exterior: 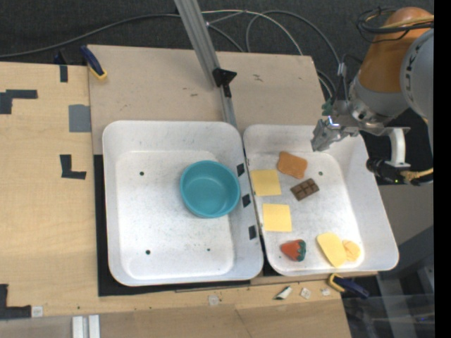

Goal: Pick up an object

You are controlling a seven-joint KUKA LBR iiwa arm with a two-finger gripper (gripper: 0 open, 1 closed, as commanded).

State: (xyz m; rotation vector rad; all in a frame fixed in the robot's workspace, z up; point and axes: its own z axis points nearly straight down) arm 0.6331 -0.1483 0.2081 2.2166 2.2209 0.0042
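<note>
– Gripper (pixel 325 136) first: where does it sit?

– Over the back edge of the right bin (pixel 374 201), at the end of the grey arm (pixel 394 62) that comes in from the right. It points down and left towards the bin floor. I cannot tell whether it is parted or closed, as it is too small and dark against the rim. Nothing shows in its grasp.

– What lies in that bin for picking?

– Seven small pieces. Nearest the gripper is an orange-brown lump (pixel 292 165), just below and left of it and apart from it. A brown chocolate block (pixel 305 189) lies just in front of the lump. A yellow square (pixel 266 182) sits by the left wall, and a second yellow square (pixel 277 217) lies in front of that one. Along the front wall lie a red strawberry (pixel 294 250) with a green end, a yellow wedge (pixel 330 249), and a small orange-yellow piece (pixel 351 250) touching the wedge on its right.

– And the left bin (pixel 116 189)?

– A teal bowl (pixel 209 189) stands upright in it, towards the right wall, well apart from the gripper.

– Anything else on the bench?

– A metal pole (pixel 201 41) slants up from between the two bins. Cables (pixel 282 27) loop behind the right bin. One blue and yellow clamp (pixel 94 62) sits at the board's back left corner.
</note>
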